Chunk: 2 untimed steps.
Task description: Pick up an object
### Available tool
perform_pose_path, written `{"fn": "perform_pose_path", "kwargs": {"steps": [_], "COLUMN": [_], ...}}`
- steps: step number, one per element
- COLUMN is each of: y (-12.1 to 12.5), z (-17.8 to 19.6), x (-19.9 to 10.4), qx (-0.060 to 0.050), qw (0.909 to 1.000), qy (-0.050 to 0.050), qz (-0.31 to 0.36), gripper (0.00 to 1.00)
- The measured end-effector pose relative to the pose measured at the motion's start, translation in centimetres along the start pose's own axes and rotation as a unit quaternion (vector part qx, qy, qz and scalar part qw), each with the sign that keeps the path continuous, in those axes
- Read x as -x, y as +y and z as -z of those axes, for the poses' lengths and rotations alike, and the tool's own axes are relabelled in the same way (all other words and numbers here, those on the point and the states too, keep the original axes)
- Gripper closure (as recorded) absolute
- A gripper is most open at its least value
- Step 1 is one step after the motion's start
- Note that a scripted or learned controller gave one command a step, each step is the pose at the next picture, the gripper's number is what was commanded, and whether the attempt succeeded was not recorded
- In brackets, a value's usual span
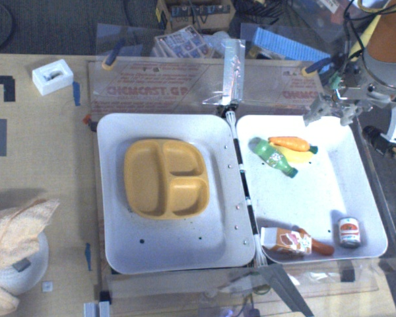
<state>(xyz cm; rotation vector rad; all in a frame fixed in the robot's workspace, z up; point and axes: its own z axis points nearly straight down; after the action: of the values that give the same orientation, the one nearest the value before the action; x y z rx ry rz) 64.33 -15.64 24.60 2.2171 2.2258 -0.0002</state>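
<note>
My gripper (330, 108) hovers over right bin (373, 197) far edge, jaws apart, nothing held. Carrot (289, 142), banana (299, 154), green bottle (273, 156) clustered near far-left corner; can (349, 232), sauce bottle (297, 242) along near edge.

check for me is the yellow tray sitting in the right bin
No, the yellow tray lies in the left bin, while the right bin holds the green bottle, carrot and small can.
</note>
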Motion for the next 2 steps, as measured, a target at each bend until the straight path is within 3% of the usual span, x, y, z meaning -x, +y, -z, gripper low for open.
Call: {"fn": "perform_pose_path", "kwargs": {"steps": [1,2], "y": [-2.6,1.0], "z": [-13.7,-15.9], "x": [-1.1,-6.3], "qx": [-0.002,0.003], "qw": [0.9871,0.9955], "qy": [0.001,-0.001], "qz": [-0.160,-0.095], "gripper": [0.00,0.00]}}
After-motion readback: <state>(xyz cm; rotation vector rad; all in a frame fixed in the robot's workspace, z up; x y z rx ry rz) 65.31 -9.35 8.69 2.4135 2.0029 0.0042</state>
